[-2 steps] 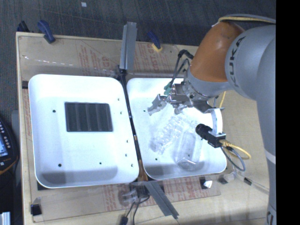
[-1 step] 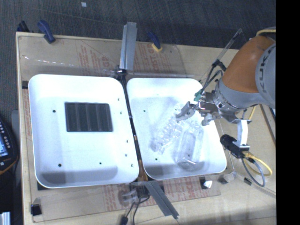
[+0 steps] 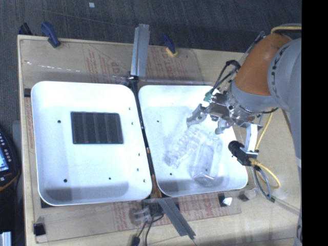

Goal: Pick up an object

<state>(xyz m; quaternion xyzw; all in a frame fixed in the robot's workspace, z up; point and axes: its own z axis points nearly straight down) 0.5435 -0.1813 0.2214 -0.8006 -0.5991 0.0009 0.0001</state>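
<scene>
We see the arm [image 3: 266, 76] reaching in over the right bin [image 3: 159, 137] — its jaws spread, nothing between them — above clear plastic objects [image 3: 195, 150].

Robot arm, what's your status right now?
Gripper open above right bin, holding nothing. Clear plastic pieces lying below it. Nothing in the way.
</scene>
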